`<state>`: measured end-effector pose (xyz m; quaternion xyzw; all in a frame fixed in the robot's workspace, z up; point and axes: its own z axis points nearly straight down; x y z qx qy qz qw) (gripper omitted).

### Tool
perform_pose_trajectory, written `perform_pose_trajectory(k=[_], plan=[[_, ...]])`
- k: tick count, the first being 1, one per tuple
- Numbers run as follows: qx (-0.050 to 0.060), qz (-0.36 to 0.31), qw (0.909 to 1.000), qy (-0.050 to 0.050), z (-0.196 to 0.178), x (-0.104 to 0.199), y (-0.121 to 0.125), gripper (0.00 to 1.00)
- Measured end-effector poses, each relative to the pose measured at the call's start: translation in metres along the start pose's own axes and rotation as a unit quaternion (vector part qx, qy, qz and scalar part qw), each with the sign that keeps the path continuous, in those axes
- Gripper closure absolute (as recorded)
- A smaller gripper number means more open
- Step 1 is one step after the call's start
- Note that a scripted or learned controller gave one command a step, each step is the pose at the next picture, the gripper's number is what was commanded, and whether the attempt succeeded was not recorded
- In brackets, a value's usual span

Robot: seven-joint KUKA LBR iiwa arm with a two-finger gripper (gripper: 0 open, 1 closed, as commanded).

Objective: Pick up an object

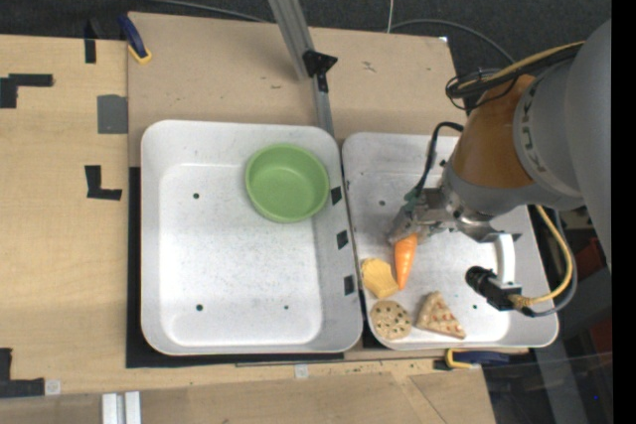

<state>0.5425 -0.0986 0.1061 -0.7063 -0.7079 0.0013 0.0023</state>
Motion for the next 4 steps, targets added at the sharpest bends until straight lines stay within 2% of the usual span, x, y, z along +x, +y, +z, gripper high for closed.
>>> perform_pose_trajectory(k=[2, 3, 4], plan=[[-0.005, 0.0, 1.0, -0.001, -0.124, 0.003, -0.001, 1.0], [-0.002, 0.0, 1.0, -0.001, -0.13, 0.003, -0.001, 1.0], [-0.002, -0.002, 1.0, 0.0, -0.134, 0.051, 0.004, 1.0]])
